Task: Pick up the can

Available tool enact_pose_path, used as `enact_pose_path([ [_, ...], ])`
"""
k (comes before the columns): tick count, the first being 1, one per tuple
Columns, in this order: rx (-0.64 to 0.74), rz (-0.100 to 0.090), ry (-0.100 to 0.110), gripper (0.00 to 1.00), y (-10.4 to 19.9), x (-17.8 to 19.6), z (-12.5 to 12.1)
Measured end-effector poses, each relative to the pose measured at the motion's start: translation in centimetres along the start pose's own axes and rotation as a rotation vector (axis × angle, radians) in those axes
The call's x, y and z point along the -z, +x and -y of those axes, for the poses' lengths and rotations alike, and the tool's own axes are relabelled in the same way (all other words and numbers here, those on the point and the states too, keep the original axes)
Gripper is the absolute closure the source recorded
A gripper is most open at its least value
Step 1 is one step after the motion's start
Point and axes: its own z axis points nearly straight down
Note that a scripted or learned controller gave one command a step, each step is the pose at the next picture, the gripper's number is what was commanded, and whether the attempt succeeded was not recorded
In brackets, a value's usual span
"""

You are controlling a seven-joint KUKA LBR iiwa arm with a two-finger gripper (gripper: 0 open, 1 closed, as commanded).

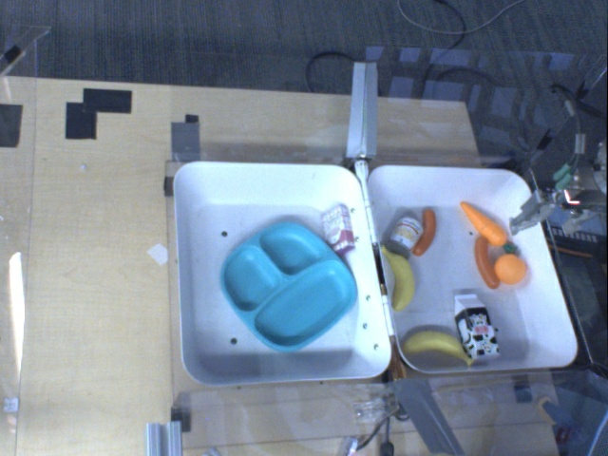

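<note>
My gripper [530, 215] sits at the right bin's [560, 297] far right rim; whether it is open or closed cannot be told. The can [407, 233] lies well apart, by the bin's left wall, between a sausage [427, 231] and a banana [401, 279]. It is a small, rigid, smooth cylinder with a paper-like label. Recommended approach: descend from above and close across the curved sides, clear of both soft neighbours.

No legible text on anything.
</note>
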Motion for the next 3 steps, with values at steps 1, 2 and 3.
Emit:
enact_pose_path([
  [1, -0.090, 0.001, -0.001, 0.00, -0.8, -13.8, 5.8],
  [2, 0.027, 0.000, -0.009, 0.00, 3.9, -17.9, -2.3],
  [3, -0.437, 0.000, -0.002, 0.00, 4.3, -12.7, -9.6],
])
